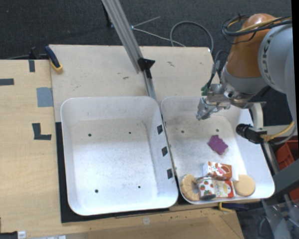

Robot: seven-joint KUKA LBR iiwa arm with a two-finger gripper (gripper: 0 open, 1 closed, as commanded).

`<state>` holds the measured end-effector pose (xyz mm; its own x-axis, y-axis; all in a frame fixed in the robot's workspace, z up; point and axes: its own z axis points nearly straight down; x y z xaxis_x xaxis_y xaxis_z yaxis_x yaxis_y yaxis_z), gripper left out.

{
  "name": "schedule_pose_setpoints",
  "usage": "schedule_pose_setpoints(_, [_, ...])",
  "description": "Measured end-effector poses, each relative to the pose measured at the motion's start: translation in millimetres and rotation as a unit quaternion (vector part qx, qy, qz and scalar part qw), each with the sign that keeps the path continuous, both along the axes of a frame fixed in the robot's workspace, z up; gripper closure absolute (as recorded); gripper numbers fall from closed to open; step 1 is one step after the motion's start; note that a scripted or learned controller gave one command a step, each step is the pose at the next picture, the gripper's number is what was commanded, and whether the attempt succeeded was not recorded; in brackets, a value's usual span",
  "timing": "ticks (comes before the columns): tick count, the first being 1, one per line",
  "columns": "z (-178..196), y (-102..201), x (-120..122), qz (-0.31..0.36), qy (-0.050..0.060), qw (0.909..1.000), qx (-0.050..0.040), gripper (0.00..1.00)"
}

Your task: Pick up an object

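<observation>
Tool point(204, 112) poised over the upper part of the right bin point(175, 110), nothing between its tips — spread of the tips impossible to tell. Purple block point(218, 144) lying on the bin floor at about 5 o'clock from the tool, near but apart. Farther off at 6 o'clock — a cluster at the bin's lower edge: red-and-white packet point(219, 170), small printed cup point(206, 187), two round biscuits point(244, 185).

Clearance: bare bin floor point(190, 139) is lying open under my gripper point(205, 110); purple block point(218, 144) is sitting just below-right; snack pile point(213, 184) is crowding the near wall beyond it.
</observation>
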<state>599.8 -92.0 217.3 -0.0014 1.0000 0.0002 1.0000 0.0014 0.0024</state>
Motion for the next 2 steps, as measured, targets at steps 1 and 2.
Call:
schedule_pose_setpoints(1, [5, 52, -19, 0.002, 0.002, 1.0, 0.0007, 1.0])
schedule_pose_setpoints(2, [-2, 100, -23, 0.002, 0.003, 1.0, 0.0005, 1.0])
